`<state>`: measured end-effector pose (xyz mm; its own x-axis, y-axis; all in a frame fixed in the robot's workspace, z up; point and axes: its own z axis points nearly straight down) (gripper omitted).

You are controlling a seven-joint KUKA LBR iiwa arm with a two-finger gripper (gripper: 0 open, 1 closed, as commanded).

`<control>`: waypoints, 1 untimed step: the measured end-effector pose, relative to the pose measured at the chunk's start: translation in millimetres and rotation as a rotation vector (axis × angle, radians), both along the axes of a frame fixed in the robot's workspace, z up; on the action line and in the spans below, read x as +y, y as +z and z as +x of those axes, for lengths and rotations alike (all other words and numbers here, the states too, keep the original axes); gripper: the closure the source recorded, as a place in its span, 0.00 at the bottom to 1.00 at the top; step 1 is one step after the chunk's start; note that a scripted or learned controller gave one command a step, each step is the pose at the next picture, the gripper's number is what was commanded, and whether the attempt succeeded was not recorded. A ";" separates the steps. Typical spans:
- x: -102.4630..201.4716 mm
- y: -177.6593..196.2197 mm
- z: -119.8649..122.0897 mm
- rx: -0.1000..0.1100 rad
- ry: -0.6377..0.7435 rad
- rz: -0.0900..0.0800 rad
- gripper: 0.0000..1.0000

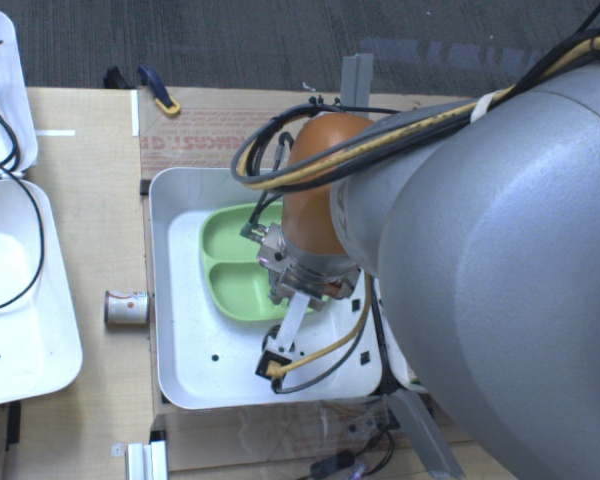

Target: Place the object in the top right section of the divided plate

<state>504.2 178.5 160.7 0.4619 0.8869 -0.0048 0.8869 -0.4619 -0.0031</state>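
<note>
A light green divided plate (232, 268) lies in the right white bin (185, 348). Its left sections show; its right side is hidden under my arm. My gripper (305, 290) hangs over the plate's right part, below the orange band (320, 193) of the wrist. A small reddish-orange patch at the gripper's lower edge may be the object, but too little of it shows to be sure. The wrist and cables cover the gripper's tip.
The big grey arm (500, 248) covers the bin's right half. A second white bin (20, 298) with black cables stands at the left. A small metal cylinder (126, 308) lies on the bench between the bins. A blue and yellow clamp (158, 92) rests at the back.
</note>
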 end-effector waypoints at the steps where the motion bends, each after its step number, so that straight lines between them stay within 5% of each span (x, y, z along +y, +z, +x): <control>1: -50.7 128.9 -1.8 -0.002 -0.171 -0.001 1.00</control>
